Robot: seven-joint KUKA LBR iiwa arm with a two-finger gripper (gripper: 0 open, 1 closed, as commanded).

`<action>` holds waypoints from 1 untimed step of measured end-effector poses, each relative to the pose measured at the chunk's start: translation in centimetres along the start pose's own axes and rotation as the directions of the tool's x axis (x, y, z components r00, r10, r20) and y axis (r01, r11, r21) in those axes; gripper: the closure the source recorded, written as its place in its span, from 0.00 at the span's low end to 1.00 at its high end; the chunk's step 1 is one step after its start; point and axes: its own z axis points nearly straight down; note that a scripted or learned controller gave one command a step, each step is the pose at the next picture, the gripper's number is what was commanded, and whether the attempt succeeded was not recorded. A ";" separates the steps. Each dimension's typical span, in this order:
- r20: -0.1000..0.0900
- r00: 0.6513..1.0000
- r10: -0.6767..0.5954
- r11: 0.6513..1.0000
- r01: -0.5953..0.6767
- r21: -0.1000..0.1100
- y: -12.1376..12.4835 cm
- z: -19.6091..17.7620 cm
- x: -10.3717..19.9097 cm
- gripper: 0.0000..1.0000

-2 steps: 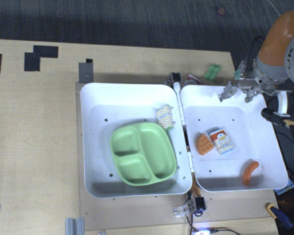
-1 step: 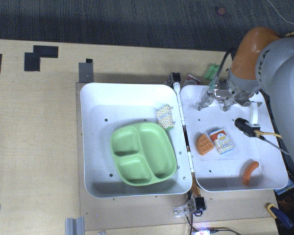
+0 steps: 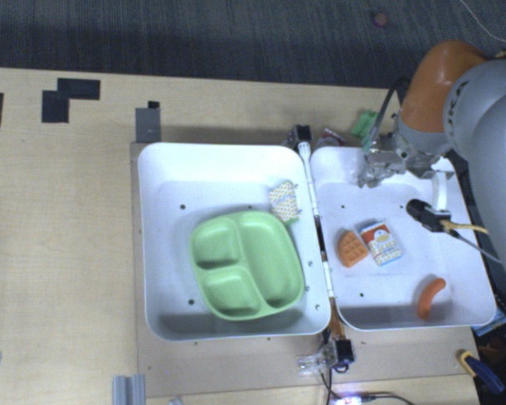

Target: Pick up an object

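The right bin [image 3: 405, 315] holds a tan waffle-shaped piece [image 3: 352, 248], a small red and white packet [image 3: 381, 242] touching its right side, and an orange sausage-shaped toy [image 3: 431, 296] near the front right corner. My gripper [image 3: 376, 172] hangs over the far left part of this bin, well behind those objects, and I see nothing in it. In the left bin [image 3: 164, 226] a green divided plate [image 3: 246, 264] lies flat, with a small patterned packet [image 3: 283, 199] at its far right edge.
The ridge where the two bins meet [image 3: 316, 226] runs between the plate and the waffle piece. Green and dark clutter [image 3: 364, 126] sits behind the right bin. The grey arm [image 3: 489, 125] covers the bin's far right corner.
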 end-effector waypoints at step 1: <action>0.001 1.000 0.005 1.000 -0.005 0.004 -0.2 -0.5 -5.3 1.00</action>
